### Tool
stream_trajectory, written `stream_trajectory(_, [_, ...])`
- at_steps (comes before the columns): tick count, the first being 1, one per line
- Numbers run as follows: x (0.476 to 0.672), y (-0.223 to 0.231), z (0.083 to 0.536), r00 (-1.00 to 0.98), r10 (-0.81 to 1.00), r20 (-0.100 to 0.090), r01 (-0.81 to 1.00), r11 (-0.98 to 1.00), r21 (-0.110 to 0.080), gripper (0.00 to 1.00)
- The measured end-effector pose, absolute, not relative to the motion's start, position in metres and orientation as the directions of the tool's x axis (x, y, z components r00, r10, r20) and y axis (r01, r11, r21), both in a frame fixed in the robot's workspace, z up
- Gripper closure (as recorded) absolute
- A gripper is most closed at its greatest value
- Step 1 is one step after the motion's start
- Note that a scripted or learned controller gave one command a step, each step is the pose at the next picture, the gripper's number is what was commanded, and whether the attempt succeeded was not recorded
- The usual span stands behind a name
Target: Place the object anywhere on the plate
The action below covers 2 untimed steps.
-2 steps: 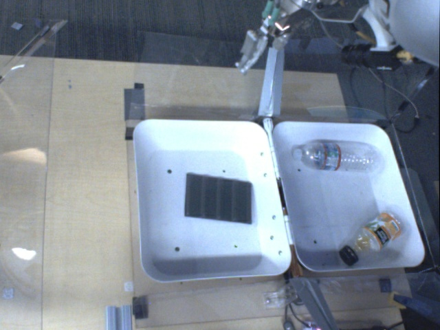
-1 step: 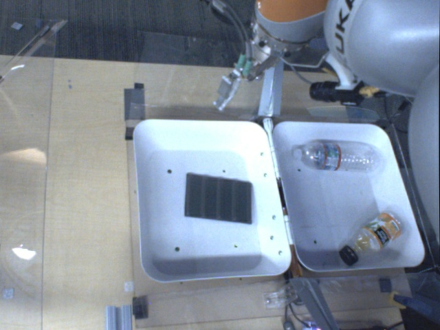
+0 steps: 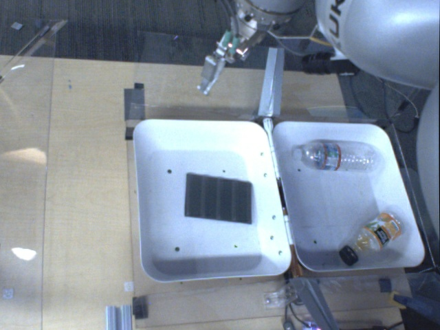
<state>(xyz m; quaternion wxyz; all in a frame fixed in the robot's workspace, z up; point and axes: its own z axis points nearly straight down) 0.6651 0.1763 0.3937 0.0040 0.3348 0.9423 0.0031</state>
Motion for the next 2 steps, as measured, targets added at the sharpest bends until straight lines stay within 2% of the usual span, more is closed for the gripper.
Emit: stream_trajectory(2, [0.6651,0.1761,0.3936,-0.776,0.631,-0.005,0.631,0.776,0.008,0.0])
